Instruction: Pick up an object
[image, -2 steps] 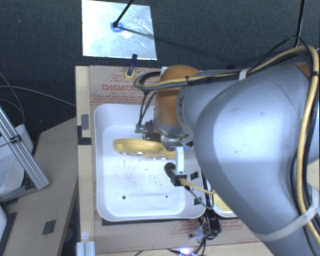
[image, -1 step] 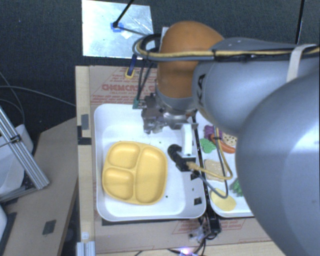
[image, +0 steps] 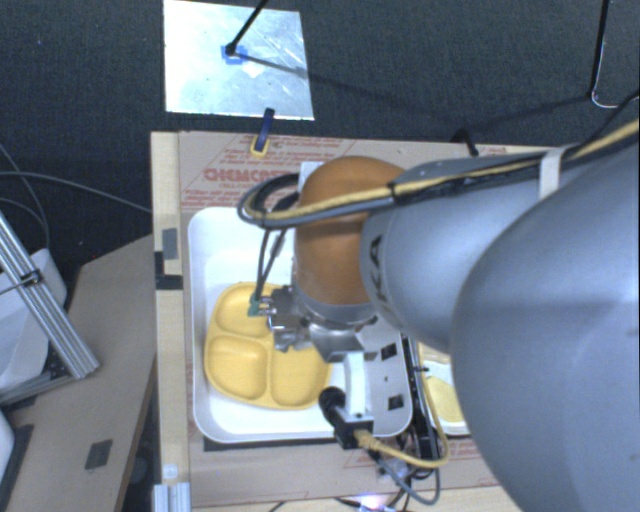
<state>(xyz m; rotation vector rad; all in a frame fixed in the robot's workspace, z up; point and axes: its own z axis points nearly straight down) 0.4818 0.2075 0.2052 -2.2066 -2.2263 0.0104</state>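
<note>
My arm (image: 500, 300) fills the view from three o'clock, grey, with the orange band (image: 335, 235) bulging near the middle. My tool (image: 290, 325) hangs low inside the left white bin (image: 225, 240), and my own wrist hides it from above, so I cannot tell how it stands or whether anything is in it.

Under it, toward eight o'clock from the wrist, lies a yellow divided tray (image: 245, 360) on the bin floor, with rounded compartments; its right part runs under my wrist. Whether the tool touches the tray I cannot tell.

The right white bin (image: 445, 425) peeps out at five o'clock below my arm, with something pale yellow (image: 445, 400) in it, too hidden to name.

Black and yellow cables (image: 300, 205) loop over the orange band. The worktop (image: 215, 175) under the bins is cardboard with red print. At twelve o'clock a shiny sheet (image: 240, 60) lies on the dark floor, and a small blue and yellow item (image: 263, 132) rests at the cardboard's far edge.
</note>
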